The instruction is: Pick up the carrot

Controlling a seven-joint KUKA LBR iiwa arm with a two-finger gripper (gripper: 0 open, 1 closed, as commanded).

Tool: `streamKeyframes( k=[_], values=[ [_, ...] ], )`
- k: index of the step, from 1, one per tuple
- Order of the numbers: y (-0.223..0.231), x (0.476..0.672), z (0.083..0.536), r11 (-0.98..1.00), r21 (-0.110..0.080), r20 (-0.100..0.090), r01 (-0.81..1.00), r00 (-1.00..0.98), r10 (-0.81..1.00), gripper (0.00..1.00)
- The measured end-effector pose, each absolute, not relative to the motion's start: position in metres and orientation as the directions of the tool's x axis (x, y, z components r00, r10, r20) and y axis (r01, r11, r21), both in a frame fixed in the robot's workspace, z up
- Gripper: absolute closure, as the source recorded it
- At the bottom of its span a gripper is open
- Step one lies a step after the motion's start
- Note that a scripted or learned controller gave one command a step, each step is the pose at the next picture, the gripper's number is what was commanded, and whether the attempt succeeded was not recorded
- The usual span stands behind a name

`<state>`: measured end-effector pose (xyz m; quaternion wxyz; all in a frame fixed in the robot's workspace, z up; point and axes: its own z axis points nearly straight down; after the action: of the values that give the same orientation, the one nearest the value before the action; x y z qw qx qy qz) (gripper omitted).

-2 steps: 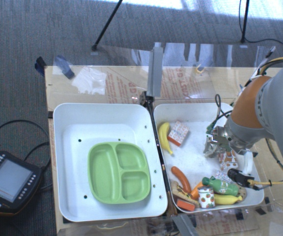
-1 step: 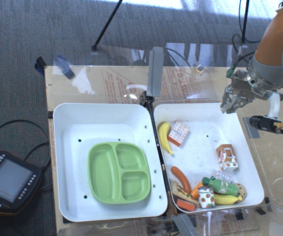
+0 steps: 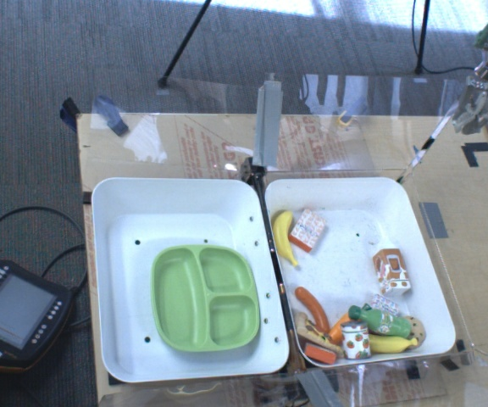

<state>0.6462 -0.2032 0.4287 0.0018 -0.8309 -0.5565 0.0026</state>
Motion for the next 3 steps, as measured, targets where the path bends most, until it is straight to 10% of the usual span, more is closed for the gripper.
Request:
streamKeyframes(
  k=[2,3],
  values=[
    [-0.174,0.645,0.325,-0.417,-0.009,-0.003,0.909,0.417,0.909,1.00],
    [-0.174,0.645,0.325,-0.417,-0.008,-0.002,0.909,0.417,0.909,0.00]
  ],
)
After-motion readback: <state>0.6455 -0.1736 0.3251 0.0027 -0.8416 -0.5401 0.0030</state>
